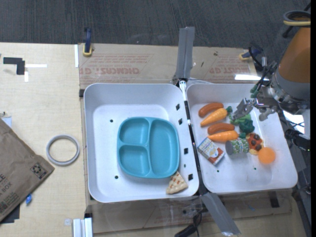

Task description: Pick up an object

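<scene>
Left bin [94, 147]: blue three-compartment plate [148, 147] at centre, open white floor on all sides of it. Pizza slice [177, 184] near the front right corner, just off the plate's edge.

Right bin [276, 179]: toy food clustered in the upper middle. Hot dog sausage [211, 108] at top; carrot [214, 116] just below it; second sausage [221, 128] and second carrot [224, 137] beneath, touching or nearly so. Broccoli [245, 125] to their right. Small carton [211, 150] by the left wall. Can [238, 146] lying on its side beside the carton. Strawberry-like piece [255, 142] next to the can. Orange [266, 155] furthest right. The front third of this bin is bare floor.

Gripper [245, 108]: low over the bin's rear right, just above the broccoli and close to the carrot tip. Whether the tool is open or closed cannot be told.

Bench: tape roll [62, 149] and cardboard box [15, 177] left of the bins.
</scene>
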{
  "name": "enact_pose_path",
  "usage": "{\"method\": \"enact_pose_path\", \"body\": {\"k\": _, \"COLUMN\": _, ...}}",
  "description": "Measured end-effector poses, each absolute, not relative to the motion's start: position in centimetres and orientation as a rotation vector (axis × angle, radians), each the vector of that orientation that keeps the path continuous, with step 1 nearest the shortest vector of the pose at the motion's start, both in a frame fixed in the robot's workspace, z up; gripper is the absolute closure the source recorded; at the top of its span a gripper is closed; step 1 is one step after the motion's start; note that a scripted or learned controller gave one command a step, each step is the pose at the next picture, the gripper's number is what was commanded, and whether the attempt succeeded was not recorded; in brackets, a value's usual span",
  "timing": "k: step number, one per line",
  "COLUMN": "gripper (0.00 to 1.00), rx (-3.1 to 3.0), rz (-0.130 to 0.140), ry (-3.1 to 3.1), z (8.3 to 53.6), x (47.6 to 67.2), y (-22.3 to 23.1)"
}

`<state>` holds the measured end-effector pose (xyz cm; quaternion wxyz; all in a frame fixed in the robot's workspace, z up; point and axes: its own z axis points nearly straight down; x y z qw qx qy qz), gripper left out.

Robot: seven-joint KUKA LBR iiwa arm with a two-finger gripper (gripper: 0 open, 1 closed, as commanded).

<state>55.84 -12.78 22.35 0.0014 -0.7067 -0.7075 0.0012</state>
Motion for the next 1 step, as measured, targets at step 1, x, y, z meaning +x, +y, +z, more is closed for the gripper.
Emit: {"method": "enact_pose_path", "body": {"k": 1, "gripper": 0.0, "rx": -1.989, "rz": 0.0, "ry": -2.433, "z": 9.2, "x": 55.78, "y": -11.21}}
